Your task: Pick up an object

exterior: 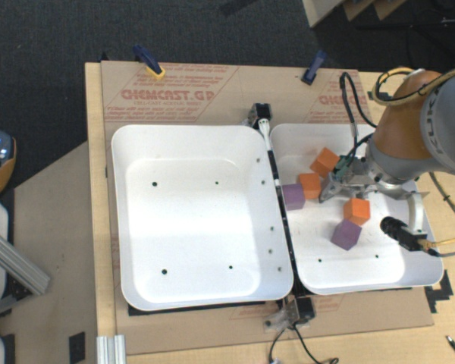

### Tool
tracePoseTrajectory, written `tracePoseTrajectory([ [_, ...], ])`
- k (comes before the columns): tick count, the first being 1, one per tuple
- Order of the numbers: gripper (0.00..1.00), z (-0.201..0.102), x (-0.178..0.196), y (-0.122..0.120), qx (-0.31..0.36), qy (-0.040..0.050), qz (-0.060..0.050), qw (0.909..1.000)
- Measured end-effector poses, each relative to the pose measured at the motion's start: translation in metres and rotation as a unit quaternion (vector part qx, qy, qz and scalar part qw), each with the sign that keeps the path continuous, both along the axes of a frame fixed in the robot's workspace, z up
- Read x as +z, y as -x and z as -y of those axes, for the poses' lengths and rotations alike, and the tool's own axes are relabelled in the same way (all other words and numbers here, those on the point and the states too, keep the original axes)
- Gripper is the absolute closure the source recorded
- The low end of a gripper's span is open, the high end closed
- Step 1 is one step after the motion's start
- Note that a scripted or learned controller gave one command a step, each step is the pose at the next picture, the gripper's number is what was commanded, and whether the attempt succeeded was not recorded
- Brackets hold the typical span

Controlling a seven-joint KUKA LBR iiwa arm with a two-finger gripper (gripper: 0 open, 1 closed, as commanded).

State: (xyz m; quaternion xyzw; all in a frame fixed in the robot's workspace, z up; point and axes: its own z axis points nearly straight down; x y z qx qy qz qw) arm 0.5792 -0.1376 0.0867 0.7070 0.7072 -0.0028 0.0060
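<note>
right now the arm (421, 127) is over the right bin (364, 275) with the tool (340, 180) low among the blocks, roughly between the upper orange cube (324, 161) and the middle orange cube (310, 183). can't tell if the tool is spread or pressed together, the wrist covers it, and nothing is visibly pinched in it. candidates all sit in the right bin: two orange cubes near the tool, a purple block (293, 196) just beside the divider, another orange cube (357, 210) below the wrist, a second purple block (346, 234) nearer the front. left bin (136, 150) sits beside it on the bench (98, 203).

judgement: this looks like the approach or grasp step, pick not yet done. to do it well, commit to one cube, probably the middle orange one since it looks closest, and centre it before closing. the neighbouring cube and purple block sit close, so a sloppy descent could nudge them or catch two at once. come straight down, square to the cube faces, close fully, lift vertically and check the cube comes up.
</note>
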Motion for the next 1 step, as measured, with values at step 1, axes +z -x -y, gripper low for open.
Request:
tracePoseTrajectory([
  [1, 0.00, 0.0041, -0.0001, -0.0009, -0.003, -0.0007, 0.001, 1.0000],
])
